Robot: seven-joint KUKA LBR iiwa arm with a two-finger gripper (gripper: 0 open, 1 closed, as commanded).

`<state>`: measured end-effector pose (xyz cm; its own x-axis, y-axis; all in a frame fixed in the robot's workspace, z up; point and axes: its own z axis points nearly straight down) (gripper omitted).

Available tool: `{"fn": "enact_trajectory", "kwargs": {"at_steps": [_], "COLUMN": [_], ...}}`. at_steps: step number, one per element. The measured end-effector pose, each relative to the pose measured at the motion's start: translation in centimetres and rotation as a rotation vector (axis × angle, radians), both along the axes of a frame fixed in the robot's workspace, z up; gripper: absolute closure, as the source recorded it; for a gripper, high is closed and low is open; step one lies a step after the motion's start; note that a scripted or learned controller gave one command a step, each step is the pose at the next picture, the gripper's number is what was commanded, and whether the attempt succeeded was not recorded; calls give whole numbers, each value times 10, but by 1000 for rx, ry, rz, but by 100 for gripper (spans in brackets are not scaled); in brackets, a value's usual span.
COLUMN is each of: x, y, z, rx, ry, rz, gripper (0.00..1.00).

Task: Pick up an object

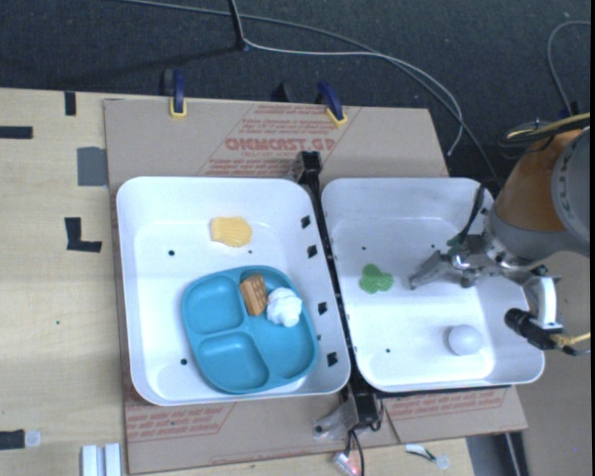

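Arm enters from right edge, orange band mid-right; gripper (417, 280) points left, fingers parted, nothing between them.

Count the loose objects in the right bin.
2: a green object near the bin's left middle, just beyond the gripper, and a white ball toward the near right corner. The arm may hide more.

You see the gripper (424, 276) low in the right bin (416, 198), near a green object (376, 281); a white ball (464, 340) lies nearby. The left bin (149, 206) holds a blue tray (218, 355).
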<state>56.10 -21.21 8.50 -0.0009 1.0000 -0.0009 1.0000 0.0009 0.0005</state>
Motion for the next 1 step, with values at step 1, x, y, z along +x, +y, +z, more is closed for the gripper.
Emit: {"fn": "enact_trajectory", "kwargs": {"at_steps": [1], "x": [1], "y": [-1], "z": [11], "rx": [-2], "ry": [-2], "rz": [0], "gripper": [100]}}
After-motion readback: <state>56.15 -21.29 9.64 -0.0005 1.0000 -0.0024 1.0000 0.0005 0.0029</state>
